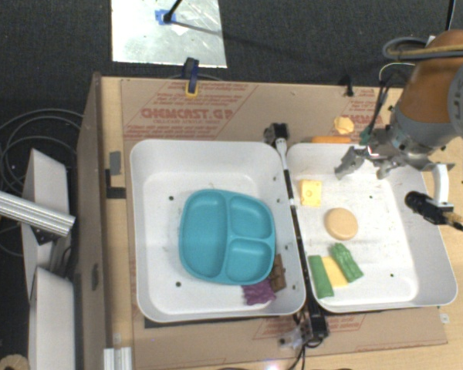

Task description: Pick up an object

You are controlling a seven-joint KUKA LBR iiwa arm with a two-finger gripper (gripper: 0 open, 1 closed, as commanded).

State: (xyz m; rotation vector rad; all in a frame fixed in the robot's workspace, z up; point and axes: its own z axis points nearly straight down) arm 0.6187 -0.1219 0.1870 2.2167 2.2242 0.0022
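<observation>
From the camera view I see the end effector [367, 163] hanging over the far part of the right bin [424, 284], fingers spread apart with nothing between them. In that bin, a yellow square block [312, 192] lies near the left wall, a tan round disc [341, 223] sits just nearer than it, and at the near side a green stick [320, 276], a yellow piece [334, 271] and a second green piece [346, 261] lie side by side, touching. The left bin [154, 206] holds a teal divided plate [226, 236], with a purple item [256, 292] and a brown item [278, 276] at its near right edge. Both bins rest on the cardboard-covered surface [216, 110].
</observation>
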